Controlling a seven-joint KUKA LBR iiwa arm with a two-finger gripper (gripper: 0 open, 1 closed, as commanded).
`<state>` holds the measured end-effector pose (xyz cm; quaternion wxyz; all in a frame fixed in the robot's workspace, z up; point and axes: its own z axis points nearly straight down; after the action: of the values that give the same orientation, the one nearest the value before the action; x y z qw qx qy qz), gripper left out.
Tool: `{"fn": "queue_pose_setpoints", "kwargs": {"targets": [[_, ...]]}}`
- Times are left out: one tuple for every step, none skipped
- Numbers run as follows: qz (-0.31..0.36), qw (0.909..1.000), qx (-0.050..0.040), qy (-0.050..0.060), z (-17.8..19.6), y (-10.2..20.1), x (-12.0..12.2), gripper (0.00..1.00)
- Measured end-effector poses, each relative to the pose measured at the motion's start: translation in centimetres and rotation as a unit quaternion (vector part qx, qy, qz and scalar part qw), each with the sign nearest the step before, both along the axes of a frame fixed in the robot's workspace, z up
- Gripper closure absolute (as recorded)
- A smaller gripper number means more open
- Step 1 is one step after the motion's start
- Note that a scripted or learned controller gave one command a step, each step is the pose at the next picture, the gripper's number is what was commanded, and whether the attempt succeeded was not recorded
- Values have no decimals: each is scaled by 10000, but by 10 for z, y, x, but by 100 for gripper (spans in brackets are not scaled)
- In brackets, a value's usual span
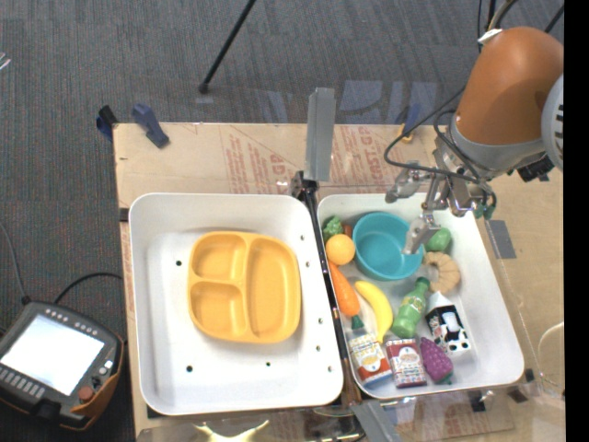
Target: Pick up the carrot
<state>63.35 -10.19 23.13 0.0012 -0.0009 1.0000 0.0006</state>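
From my remote station: the slim orange plastic carrot [345, 290] lies against the right white bin's [492, 288] left wall, beside a yellow banana [375, 307]. My end effector [425, 233] hangs over the teal bowl [386, 247], empty; finger spread indiscernible.

We look down at a slant from one fixed camera above the bench [212, 159]. Both white bins [147, 247] sit fairly near, the arm [511, 86] entering from our right
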Motion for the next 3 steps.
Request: {"fn": "queue_pose_setpoints", "kwargs": {"targets": [[94,10000,10,30,-46,64,-33,0],[-137,9999,0,19,-44,58,-101,0],[-808,9967,1,47,-111,19,-111,0]]}}
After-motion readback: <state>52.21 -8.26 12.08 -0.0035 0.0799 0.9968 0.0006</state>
